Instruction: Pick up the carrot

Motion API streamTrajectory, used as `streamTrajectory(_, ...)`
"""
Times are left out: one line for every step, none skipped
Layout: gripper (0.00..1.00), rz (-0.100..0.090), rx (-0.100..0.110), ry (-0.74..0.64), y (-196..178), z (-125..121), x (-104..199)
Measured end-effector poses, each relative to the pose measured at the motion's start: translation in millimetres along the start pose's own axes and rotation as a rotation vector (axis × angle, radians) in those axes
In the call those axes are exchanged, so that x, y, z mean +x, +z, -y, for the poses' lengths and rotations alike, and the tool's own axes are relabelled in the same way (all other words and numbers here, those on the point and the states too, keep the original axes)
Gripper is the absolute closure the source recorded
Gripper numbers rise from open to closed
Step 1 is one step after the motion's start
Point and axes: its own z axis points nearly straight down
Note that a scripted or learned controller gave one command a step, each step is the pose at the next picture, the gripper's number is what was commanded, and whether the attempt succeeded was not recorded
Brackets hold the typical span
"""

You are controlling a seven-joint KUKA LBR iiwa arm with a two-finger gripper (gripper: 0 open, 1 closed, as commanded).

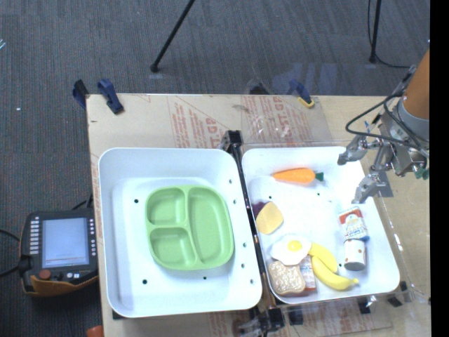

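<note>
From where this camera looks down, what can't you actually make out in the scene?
- The arm: cut off by the camera view's right edge, with just its orange band and wrist visible.
- The gripper: too small and tangled with cables to tell open from shut.
- The purple item beside the yellow chip-shaped toy: mostly hidden behind the bin wall.
- The small bottle: label print too small to read.

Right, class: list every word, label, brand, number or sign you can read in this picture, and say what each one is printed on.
Red printing on the cardboard sheet: there are letters, but reversed and too blurred to read.
Label on the small bottle: red and white, too small to read.
Screen of the handheld pendant: lit, no text legible.
The carrot and the green tray bear no text.
</note>
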Motion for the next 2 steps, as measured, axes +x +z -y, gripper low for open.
streamTrajectory(0.0, 0.001, 0.0, 0.061, 153.4, -46.9, -46.1)
streamTrajectory(0.0, -0.002, 0.001, 0.522, 164.2, -25.4, -39.7)
